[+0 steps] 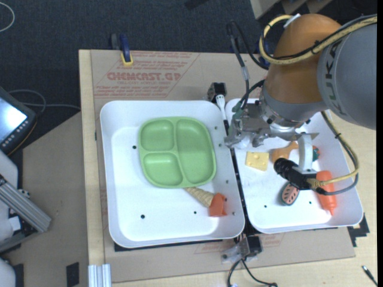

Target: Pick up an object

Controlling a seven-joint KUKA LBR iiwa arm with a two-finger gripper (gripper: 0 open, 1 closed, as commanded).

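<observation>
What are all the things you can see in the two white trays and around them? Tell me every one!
bins: 2, white, side by side on the bench
divided plate: 1, green, left bin
ice cream cone toy: 1, tan with orange end, left bin, near the plate's lower edge
cheese wedge: 1, yellow, right bin
carrot toy: 1, orange, right bin, right side
round sliced toy: 1, dark with reddish face, right bin
cardboard sheet: 1, brown with red print, under the bins
arm: 1, grey with orange band, over the right bin
pincer: 1, metal, above the right bin's upper left part
</observation>
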